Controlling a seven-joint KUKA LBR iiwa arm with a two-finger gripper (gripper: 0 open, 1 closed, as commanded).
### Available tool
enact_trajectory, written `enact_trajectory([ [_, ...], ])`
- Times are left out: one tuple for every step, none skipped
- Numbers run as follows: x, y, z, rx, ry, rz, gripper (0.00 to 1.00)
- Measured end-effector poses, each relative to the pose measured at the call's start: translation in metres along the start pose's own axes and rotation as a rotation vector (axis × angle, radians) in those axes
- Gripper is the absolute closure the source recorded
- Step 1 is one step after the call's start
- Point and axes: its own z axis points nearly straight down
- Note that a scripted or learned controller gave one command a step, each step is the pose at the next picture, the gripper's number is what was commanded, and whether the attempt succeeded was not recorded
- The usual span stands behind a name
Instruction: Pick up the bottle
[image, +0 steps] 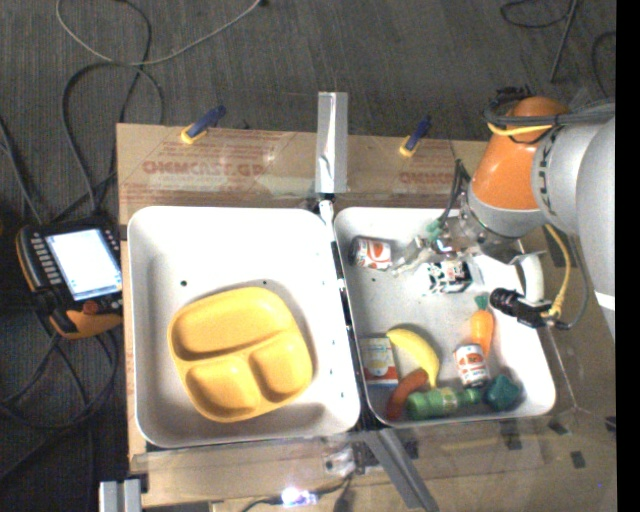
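Nearest us, along the front wall of the right bin (545, 395), we see a green toy (455, 400), a red piece (407, 388) and a small carton (378, 360), with the banana (420, 350) just behind them. The bottle (471, 365), red-labelled and upright, stands beside a carrot (482, 327), nearer us than the gripper (447, 262) and a little to its right. The left bin (150, 300) holds a yellow divided tray (242, 350), well off to the gripper's left. Farther back, the gripper is low in the right bin, with a crumpled can (374, 253) just to its left. We cannot tell how far it is open, or whether it touches anything.
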Motion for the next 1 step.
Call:
enact_trajectory([
  [-0.0684,0.0372,0.0365,0.021,0.014,-0.048,0.00],
])
